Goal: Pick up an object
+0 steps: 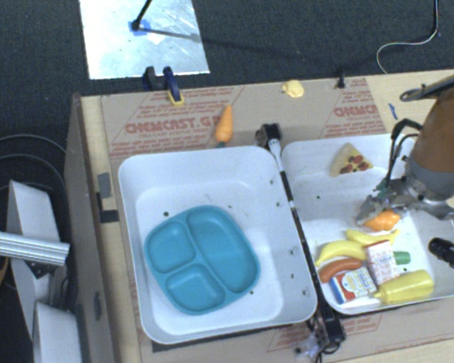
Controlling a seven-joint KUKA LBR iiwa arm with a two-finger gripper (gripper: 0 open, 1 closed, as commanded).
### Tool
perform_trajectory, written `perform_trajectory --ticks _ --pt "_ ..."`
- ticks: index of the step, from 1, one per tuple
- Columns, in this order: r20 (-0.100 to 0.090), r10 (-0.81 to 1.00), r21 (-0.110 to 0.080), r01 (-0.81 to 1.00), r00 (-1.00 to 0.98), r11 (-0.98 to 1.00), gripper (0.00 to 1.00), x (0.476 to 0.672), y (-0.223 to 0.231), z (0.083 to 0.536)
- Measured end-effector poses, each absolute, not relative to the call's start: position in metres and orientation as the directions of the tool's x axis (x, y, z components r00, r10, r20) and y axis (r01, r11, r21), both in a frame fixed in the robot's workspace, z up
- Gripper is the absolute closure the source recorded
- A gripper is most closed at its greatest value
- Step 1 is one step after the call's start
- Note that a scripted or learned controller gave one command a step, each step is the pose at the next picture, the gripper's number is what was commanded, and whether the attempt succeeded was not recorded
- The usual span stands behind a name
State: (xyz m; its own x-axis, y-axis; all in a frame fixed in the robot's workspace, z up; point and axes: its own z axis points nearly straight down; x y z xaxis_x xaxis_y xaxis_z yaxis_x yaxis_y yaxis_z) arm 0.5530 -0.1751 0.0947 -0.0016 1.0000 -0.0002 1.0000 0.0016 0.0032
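On your far left, off the bench, a silver metal bar (21, 245) lies across white panels beside a black cable loop. Moving right, the left bin (129, 179) holds one thing: a blue divided plate (201, 258) with three compartments, lying flat near the bin's middle. On the cardboard at the far side of that bin you will see an orange carrot-shaped piece (223, 125), tilted, just outside the rim; further right on the same cardboard sits a small yellow lump (293, 89). The black divider (294, 218) runs between the two bins from far to near. In the right bin (306, 159), a pizza slice toy (350, 160) lies at the far side, well apart from the rest. The other items crowd the near half — a yellow banana (345, 249), a red sausage (340, 269) just nearer than it, a white carton with red and blue print (353, 285), a small white box with red marking (381, 263), a green piece (402, 257) touching that box, and a yellow bottle-like piece (405, 286) along the near rim. An orange object (382, 221) sits just far of the banana, and the gripper (379, 206) is down right at it, the arm entering from the right. You cannot tell from this view whether the gripper is spread or pinched — its tips blur into the orange object, and no grasp can be confirmed.
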Motion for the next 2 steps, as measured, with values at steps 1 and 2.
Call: perform_trajectory --ticks 1,2 --pt "0.0 1.0 0.007 1.0 -0.012 0.012 1.0 0.627 -0.11 0.085" --pt "0.003 1.0 -0.001 1.0 -0.008 0.008 1.0 0.562 -0.039 0.188"
